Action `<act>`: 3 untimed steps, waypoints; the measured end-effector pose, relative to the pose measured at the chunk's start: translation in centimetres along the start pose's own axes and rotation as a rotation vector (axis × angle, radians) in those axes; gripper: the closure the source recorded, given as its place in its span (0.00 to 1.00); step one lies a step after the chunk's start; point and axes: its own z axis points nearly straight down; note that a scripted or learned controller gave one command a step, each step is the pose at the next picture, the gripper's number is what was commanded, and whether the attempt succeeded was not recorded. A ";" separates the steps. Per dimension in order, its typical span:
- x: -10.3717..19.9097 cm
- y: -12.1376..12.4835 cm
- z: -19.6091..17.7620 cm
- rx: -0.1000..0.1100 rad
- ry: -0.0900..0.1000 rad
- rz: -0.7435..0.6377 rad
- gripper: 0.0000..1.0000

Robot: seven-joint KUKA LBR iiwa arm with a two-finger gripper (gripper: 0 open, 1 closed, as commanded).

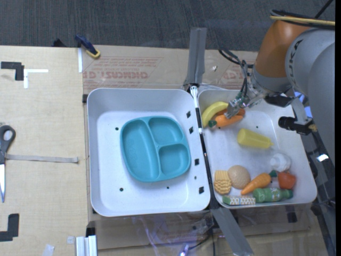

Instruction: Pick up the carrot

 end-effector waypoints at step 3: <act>2.1 -4.5 2.4 -0.002 0.002 0.191 0.00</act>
